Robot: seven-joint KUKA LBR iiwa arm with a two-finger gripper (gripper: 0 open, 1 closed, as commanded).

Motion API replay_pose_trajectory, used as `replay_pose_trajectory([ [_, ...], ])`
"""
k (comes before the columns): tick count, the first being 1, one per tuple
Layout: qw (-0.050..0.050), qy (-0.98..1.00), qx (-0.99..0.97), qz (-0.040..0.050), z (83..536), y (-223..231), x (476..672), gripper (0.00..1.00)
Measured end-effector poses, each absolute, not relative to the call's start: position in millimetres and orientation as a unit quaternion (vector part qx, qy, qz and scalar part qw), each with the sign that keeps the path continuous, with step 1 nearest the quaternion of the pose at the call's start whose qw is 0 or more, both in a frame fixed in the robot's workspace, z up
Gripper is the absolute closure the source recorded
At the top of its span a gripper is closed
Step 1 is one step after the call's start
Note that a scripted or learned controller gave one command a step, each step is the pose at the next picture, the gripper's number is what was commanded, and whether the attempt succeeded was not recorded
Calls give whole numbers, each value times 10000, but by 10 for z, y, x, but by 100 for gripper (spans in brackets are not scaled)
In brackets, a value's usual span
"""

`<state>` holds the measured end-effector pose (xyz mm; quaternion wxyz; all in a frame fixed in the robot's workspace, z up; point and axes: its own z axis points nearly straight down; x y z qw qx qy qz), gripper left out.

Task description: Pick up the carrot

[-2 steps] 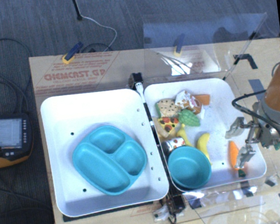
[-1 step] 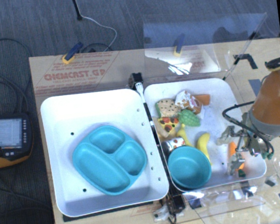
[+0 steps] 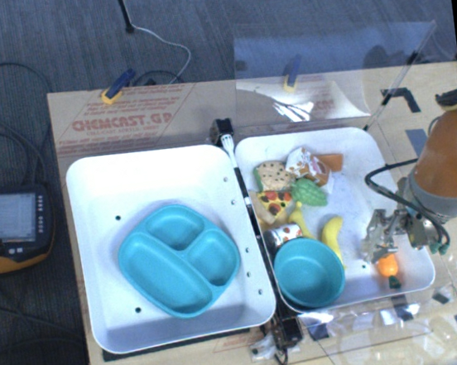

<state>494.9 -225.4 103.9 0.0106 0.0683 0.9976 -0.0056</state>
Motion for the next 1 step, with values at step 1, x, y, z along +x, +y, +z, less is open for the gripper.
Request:
replay_pose_trajectory([
  [1,19,9995,304,-14,1283,-2229,4857,100],
])
